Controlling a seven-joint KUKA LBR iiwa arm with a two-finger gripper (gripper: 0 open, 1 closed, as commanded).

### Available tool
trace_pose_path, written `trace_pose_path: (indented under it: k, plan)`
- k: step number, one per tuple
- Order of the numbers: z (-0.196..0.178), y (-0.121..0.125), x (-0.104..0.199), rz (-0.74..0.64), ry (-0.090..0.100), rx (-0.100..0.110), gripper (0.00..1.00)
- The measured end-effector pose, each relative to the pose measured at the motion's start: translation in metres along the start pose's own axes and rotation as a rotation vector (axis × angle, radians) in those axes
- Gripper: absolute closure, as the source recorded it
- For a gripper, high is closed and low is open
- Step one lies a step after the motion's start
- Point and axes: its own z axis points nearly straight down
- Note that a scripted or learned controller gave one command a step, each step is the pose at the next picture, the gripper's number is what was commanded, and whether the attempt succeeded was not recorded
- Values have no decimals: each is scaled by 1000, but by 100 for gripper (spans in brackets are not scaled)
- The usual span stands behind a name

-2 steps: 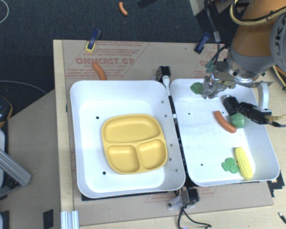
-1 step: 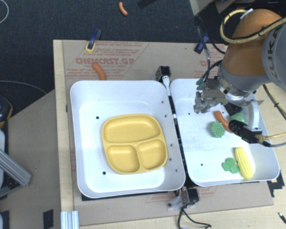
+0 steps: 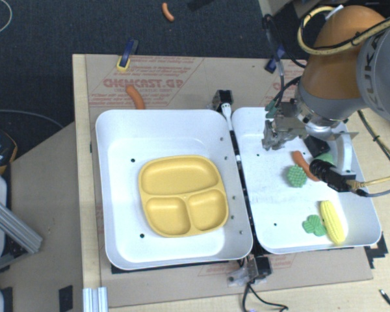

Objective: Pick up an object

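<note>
Dark carpet surrounds a cardboard-topped surface point(image 3: 182, 77) that carries two shallow white bins side by side. Sitting in the left bin point(image 3: 117, 135) is a yellow divided tray point(image 3: 182, 194). Lying in the right bin point(image 3: 273, 226) are a small orange carrot point(image 3: 301, 160), a green broccoli piece point(image 3: 296, 176), a second green piece point(image 3: 314, 225) and a yellow corn cob point(image 3: 333, 221). Hanging over the far end of the right bin is the gripper point(image 3: 271, 135), left of the carrot and apart from it; whether it is apart or together cannot be told from this angle, and nothing shows in its grip.

The corn looks the easiest target: it lies near the bin's front right corner, just beside the second green piece, long axis running from far-left to near-right, tip toward the front edge. A good grasp would likely cross the cob's short width at mid-length, coming straight down and staying clear of the bin wall and the green piece
</note>
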Motion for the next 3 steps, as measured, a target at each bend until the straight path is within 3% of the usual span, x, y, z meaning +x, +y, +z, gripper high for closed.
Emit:
trace_pose_path:
  k: [1, 2, 3]
  plan:
    - [5, -19, -5, 3, 1, 8, 100]
    - [-4, -9, -4, 1, -1, 0, 100]
    - [18, -8, -4, 3, 1, 9, 100]
